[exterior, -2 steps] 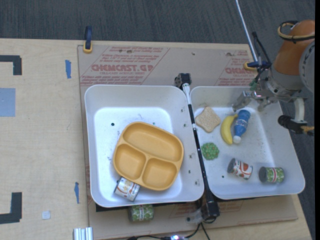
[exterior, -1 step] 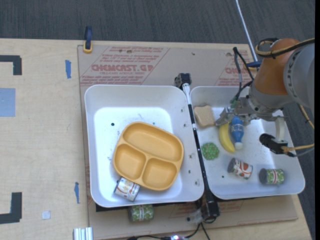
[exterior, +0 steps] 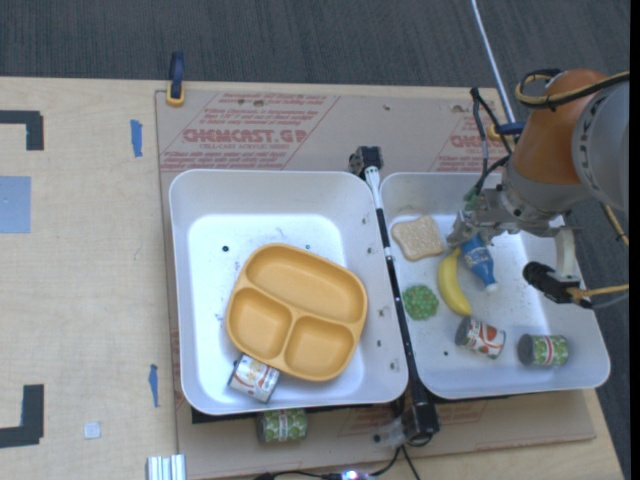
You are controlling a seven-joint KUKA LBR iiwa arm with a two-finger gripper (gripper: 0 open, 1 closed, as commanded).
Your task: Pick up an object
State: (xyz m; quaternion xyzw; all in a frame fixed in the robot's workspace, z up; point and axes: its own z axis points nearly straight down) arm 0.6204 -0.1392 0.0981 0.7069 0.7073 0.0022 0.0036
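Dark grey carpet borders a pale wooden bench (exterior: 80,268) where a sheet of printed cardboard (exterior: 300,128) carries two shallow white bins side by side. Over the right bin (exterior: 590,368), the gripper (exterior: 478,230) of a grey arm (exterior: 590,158) with an orange band (exterior: 550,128) hangs low above a small blue bottle (exterior: 480,265); whether its fingers are spread or closed cannot be told, since the wrist hides them. Just left of the blue bottle, and touching it, lies a yellow banana (exterior: 453,286), its top end under the gripper. Up and to the left of the bottle rests a slice of bread (exterior: 418,237); below and to the left, a round green item (exterior: 420,302) (what it is cannot be made out). Below the bottle a red-and-white can (exterior: 482,338) lies on its side, and farther to the lower right a green-labelled can (exterior: 543,350) lies against the bin's lower wall. Well to the left of the bottle, across the black divider clip (exterior: 385,258) between the bins, the left bin (exterior: 190,268) holds a yellow three-compartment tray (exterior: 296,311), tilted, with another can (exterior: 253,377) tucked at its lower left corner. Outside the bins, far to the bottle's lower left, a green can (exterior: 284,426) lies on the cardboard by the left bin's front edge. A blue clamp (exterior: 176,76) pins the cardboard's far corner.
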